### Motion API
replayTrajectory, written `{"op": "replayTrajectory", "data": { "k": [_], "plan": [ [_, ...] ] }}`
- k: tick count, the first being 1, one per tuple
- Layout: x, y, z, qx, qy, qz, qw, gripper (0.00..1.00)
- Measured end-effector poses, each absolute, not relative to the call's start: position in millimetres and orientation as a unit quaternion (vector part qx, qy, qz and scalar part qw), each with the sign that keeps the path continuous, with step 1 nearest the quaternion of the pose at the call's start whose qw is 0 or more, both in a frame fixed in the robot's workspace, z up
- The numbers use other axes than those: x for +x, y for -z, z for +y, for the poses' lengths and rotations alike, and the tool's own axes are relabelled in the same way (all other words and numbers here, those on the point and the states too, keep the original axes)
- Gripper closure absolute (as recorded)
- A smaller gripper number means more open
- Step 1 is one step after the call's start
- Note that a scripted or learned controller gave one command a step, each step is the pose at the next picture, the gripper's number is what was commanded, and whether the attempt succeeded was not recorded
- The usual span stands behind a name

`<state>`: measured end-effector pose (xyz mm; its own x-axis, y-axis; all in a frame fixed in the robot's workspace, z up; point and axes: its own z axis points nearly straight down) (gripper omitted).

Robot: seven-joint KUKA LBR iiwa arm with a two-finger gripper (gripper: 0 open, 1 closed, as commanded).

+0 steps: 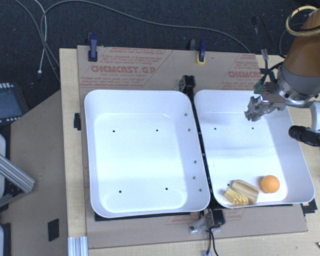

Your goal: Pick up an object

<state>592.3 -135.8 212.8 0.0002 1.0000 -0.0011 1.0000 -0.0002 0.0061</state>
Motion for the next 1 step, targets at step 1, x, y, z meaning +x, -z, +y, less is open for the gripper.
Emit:
{"op": "replayTrajectory", "data": {
  "k": [1],
  "plan": [
    [593.0,-244.0,-135.9,0.707,-0.0012,0.707,0.002,1.00]
  ]
}}
